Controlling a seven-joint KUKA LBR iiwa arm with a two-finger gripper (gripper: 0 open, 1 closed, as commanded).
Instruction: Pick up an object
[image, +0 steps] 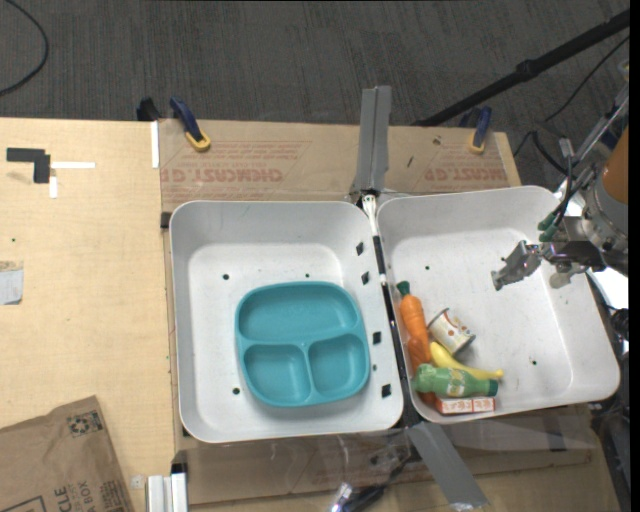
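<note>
Camera view, arm: enters from the right edge, mostly cut off.
Hand (522, 264): above the right bin's (500, 215) far half, grasping nothing; finger spread too small to tell.
Carrot (412, 326), can (451, 331), banana (462, 366), green bottle (447, 381): bunched at that bin's near-left corner.
Red box (466, 405): partly hidden beneath the bottle.
Teal plate (301, 343): left bin (200, 300).

I read red print on the cardboard sheet (300, 160) behind the bins; it stands upside down for me and says something like "CHEMCAST GP". On the brown cardboard piece (60, 460) at the lower left I see a recycling sign and the letters "CLE", the rest cut off.
</note>
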